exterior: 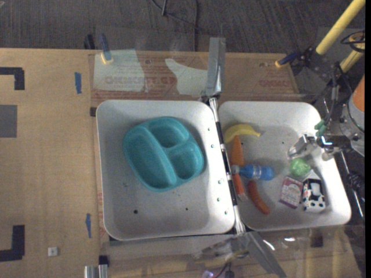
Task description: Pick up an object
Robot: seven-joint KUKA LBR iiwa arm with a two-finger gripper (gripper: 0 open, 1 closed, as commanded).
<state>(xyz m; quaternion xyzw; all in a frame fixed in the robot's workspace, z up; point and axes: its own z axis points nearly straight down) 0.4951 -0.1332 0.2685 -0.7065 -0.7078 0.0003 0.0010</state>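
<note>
Likeliest target: a small green ball (299, 167), lying on the floor of the right-hand bin (278, 222) just beside the gripper (303, 146), on its near side and apparently not touching it. Cannot tell whether the gripper is spread wide or drawn narrow; too small and glinting to read. Judged to be the approach step, with every object in view resting in a bin and none yet lifted. Next move, as a judgement: shift slightly toward the ball, centre over it, descend and close gently, allowing for a round thing likely to roll away. Further out on the gripper's near side, a pink carton (290, 192) and a black-and-white cow-patterned carton (313, 194), side by side and close. Away from the gripper toward the divider, a blue bottle (257, 171), a red sausage (258, 197), an orange carrot (237, 152) and a yellow banana (241, 132). Well beyond, in the other bin (116, 201), a teal divided plate (163, 153). Print on both cartons too small to read; faint lettering on the cardboard sheet (261, 80) behind the bins, also illegible.
</note>
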